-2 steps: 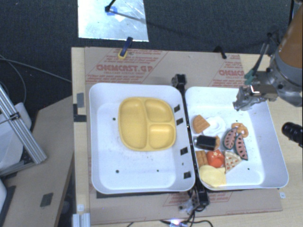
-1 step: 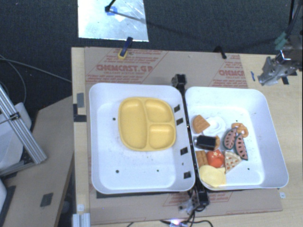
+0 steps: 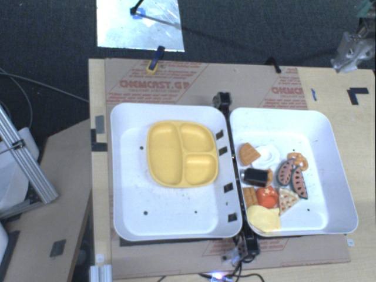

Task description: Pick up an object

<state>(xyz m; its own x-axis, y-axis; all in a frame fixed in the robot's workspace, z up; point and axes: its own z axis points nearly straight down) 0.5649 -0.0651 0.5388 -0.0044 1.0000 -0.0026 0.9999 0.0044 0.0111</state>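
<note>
The right bin (image 3: 329, 134) holds a cluster of toy food in its left half. There is a piece of toast (image 3: 249, 153), a white item (image 3: 269, 155), a black block (image 3: 256, 176), a pretzel (image 3: 296, 160), two watermelon slices (image 3: 292, 178), a red tomato (image 3: 267, 197), a pizza slice (image 3: 287, 201) and a yellow piece (image 3: 263, 219). My gripper (image 3: 349, 51) shows as a blurred grey shape at the top right edge. It is high above the bench, beyond the right bin's far corner and well away from the food.
The left bin (image 3: 126, 216) carries a yellow divided plate (image 3: 181, 154). A black divider with clips (image 3: 230, 157) runs between the bins. A shiny sheet (image 3: 140, 16) lies on the dark floor behind the bench. A metal frame (image 3: 23, 157) stands at the left.
</note>
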